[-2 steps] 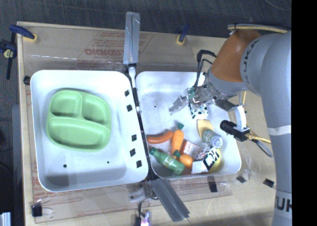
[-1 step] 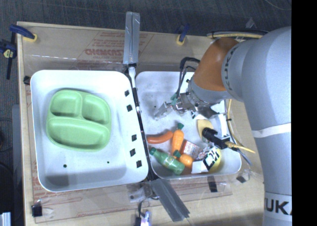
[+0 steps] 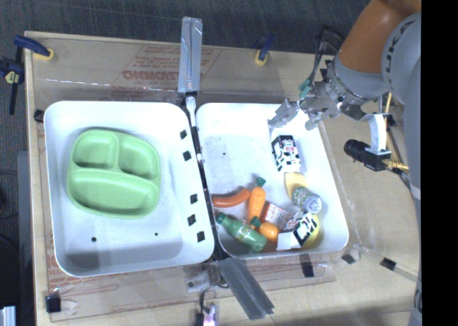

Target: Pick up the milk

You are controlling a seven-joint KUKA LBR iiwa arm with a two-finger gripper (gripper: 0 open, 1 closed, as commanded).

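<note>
You have the grey arm with its orange band (image 3: 372, 21) reaching in from the right, and its two-finger gripper (image 3: 295, 111) hangs over the upper right part of the right-hand shallow white bin (image 3: 215, 131). From this slant you cannot tell how far apart its fingers stand, and nothing shows between them.

The milk, a small white carton with black cow patches (image 3: 287, 154), lies in that same bin just below the gripper, apart from it, near the right wall. It lies lengthwise, running away from the camera.

Below the milk you will find the rest of the clutter gathered at the lower right of the bin. A yellow banana-shaped toy (image 3: 298, 190) curves down from just under the carton. An orange plastic carrot with a green top (image 3: 255, 200) stands beside a red-orange sausage-shaped piece (image 3: 230, 199) to its left. A green plastic bottle (image 3: 242, 231) lies tilted near the bin's lower edge, and a second black-and-white patterned pack (image 3: 306, 229) sits at the lower right corner.

In the left-hand white bin (image 3: 57, 246) a pale green divided plastic tray (image 3: 114, 172) rests toward the upper left. A grey metal bar (image 3: 190, 56) sits on the bench above the seam between the two bins
</note>
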